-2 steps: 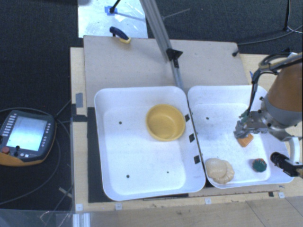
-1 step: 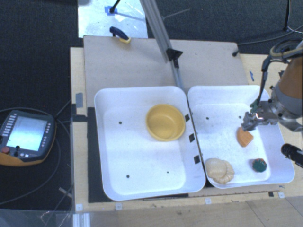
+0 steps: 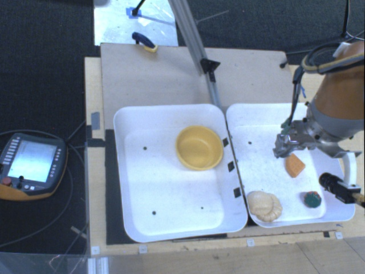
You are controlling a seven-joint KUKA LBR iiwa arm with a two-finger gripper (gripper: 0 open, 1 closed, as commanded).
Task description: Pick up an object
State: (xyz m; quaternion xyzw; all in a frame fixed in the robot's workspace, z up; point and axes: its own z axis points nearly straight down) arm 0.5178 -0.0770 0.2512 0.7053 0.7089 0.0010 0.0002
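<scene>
Two white bins [image 3: 171, 116]: one yellow bowl [image 3: 199, 147]; three objects by pincer [image 3: 283, 145].

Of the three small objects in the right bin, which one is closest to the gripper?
The orange block, just below the gripper. The cream shell-shaped object and the dark green ball lie farther off, near the front edge of the right bin.

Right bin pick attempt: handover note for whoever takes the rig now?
Tool: over the right bin, beside the orange block; whether it is open or shut cannot be told, and nothing is visibly held.
Right bin contents: orange block, beige shell-like piece at the near left corner, small dark green object near the front.
Left bin: yellow bowl.
Done: approach, by the look of it.
Left: grasp and lift an object; the orange block looks the likeliest target.
</scene>
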